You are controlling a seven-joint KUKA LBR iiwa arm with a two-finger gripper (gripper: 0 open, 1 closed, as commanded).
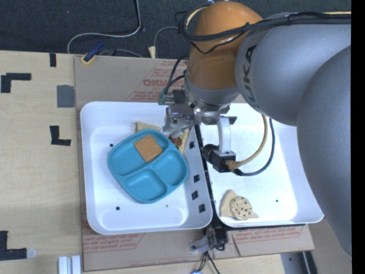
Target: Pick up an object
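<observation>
A blue divided plate (149,169) lies in the left white bin (94,153), a tan square cracker (148,148) in its upper compartment. The gripper (178,124) hangs at the plate's upper edge (whether anything is pinched cannot be made out). A speckled cookie (236,205) lies in the right bin (285,193).

Blue tray (149,174), tan cracker (148,148) (speckled cookie (236,205)), white bins (91,170).
</observation>
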